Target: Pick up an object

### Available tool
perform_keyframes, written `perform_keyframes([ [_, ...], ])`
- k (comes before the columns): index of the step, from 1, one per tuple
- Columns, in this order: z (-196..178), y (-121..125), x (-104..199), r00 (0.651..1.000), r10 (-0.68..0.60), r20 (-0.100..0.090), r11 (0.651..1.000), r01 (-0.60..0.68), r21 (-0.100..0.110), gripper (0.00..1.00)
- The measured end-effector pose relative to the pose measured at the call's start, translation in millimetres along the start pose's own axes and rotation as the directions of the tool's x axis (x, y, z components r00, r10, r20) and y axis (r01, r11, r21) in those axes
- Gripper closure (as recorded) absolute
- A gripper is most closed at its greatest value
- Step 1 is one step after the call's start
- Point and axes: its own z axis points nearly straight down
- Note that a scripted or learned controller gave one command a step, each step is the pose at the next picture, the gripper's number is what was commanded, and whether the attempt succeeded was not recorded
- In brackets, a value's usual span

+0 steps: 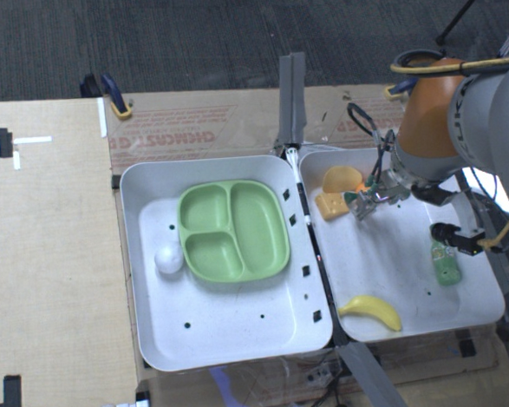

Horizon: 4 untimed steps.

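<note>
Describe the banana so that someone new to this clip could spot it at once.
Look at the right bin, the one the arm reaches into. The banana lies near its front left corner, away from the hand and the orange items at the back. It is the one yellow, curved thing there.

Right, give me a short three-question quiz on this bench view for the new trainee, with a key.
1. True or false: the green divided plate lies in the same bin as the banana.
2. Which object lies nearest the hand?
A. the white ball
B. the orange-yellow block
C. the banana
3. Fill the gap: the small green object lies near the ____ wall of the right bin.

Key: 1 false, the plate is in the left bin and the banana in the right one; 2 B; 3 right.
</note>
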Motion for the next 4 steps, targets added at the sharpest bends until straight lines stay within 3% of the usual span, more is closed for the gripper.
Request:
perform_keyframes([
  [1,0,-49,-27,0.995,-0.097,-0.001,0.995,0.097,0.002,1.0],
  [2,-99,-16,30,0.975,0.222,0.0,0.975,-0.222,0.002,1.0],
  [3,-1,38,-4,0.948,0.318,0.001,0.948,-0.318,0.0,1.0],
  [4,-1,32,-47,1.0,0.016,0.002,1.0,-0.016,-0.001,1.0],
])
